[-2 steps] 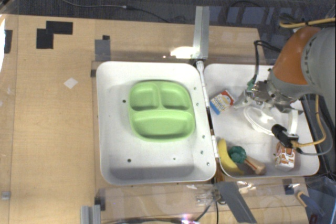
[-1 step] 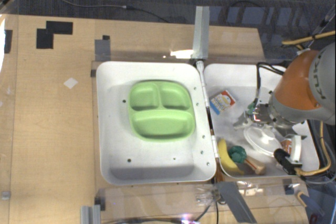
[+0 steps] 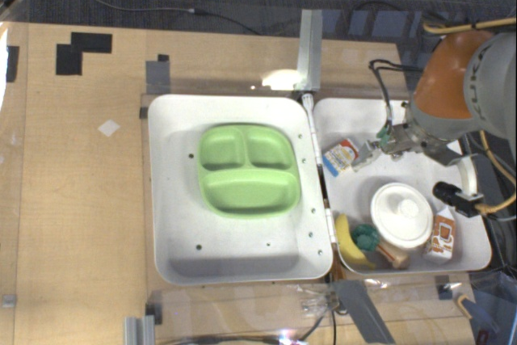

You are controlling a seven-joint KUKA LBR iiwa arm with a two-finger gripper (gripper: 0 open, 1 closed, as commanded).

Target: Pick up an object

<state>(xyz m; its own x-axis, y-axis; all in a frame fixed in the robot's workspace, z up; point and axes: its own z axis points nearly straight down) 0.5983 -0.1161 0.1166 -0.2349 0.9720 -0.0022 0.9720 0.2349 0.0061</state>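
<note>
My claw (image 3: 386, 140), grip state unclear, hovers at three o'clock of the small carton (image 3: 340, 155), whose long axis runs eight-to-two o'clock.

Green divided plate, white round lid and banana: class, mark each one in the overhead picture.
Green divided plate (image 3: 246, 194), camera view, on its large front compartment.
White round lid (image 3: 401, 214), camera view, near its centre knob.
Banana (image 3: 347, 237), camera view, on its yellow curved side.

Printing on the small packet (image 3: 340, 155) and brown carton (image 3: 442, 237) is illegible.
</note>
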